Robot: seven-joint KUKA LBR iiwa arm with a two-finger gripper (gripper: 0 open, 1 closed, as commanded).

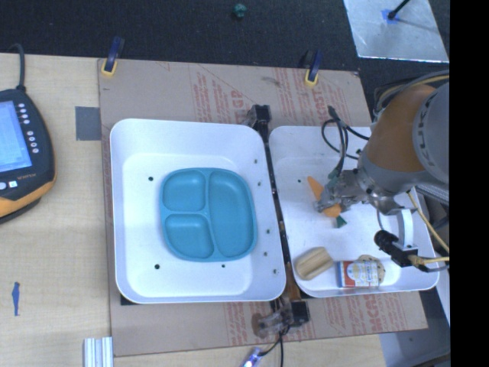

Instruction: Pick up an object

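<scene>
So the count: two white bins are sitting on the table, the left bin (pixel 122 205) and the right bin (pixel 294 147). One blue divided plate (pixel 208 213) with three compartments is lying in the left bin. Right of that plate, in the other bin, I'm seeing three loose things: one orange carrot-looking piece (pixel 315 186), one tan bread-roll-looking block (pixel 314 263), and one small labelled packet (pixel 361 273). Two blue clamps (pixel 113 54) (pixel 312 66) are gripping the cardboard's far edge above the plate. One handheld controller (pixel 19 151) is lying left of it.

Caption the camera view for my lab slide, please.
KUKA arm's gripper down at an orange object in the right bin; a blue divided plate in the left bin.
</scene>
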